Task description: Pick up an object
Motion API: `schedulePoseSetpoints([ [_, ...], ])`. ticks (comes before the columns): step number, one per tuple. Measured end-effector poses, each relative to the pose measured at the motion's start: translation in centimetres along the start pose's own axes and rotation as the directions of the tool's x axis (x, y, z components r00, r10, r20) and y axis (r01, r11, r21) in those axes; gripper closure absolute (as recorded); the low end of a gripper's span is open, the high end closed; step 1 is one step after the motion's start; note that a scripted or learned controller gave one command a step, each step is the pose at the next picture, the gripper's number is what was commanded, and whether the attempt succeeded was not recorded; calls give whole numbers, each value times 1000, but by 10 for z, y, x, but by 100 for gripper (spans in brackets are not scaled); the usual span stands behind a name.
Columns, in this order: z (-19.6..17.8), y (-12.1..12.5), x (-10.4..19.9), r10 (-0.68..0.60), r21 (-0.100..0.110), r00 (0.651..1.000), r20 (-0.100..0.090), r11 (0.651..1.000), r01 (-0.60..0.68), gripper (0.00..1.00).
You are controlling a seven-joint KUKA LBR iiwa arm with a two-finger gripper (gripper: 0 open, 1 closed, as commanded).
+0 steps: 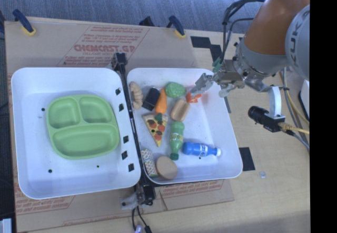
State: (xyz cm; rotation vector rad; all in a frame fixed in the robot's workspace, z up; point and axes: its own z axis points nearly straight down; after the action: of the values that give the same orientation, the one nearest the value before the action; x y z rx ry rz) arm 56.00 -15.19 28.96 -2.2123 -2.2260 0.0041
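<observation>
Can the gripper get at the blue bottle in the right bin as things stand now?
Probably yes. The blue bottle lies on its side on bare floor of the right bin, with nothing on top of it. Only the green bottle lies close by its left end. The gripper hangs above the bin's upper right part.

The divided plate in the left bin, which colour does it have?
The divided plate is light green, clear in the camera view.
</observation>
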Motion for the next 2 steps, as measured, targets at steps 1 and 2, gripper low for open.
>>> schedulePoseSetpoints([
  [1,189,62,7,-2,1,1000,0,1000,2,0],
  [2,174,64,5,-5,-6,1000,5,1000,5,100],
])
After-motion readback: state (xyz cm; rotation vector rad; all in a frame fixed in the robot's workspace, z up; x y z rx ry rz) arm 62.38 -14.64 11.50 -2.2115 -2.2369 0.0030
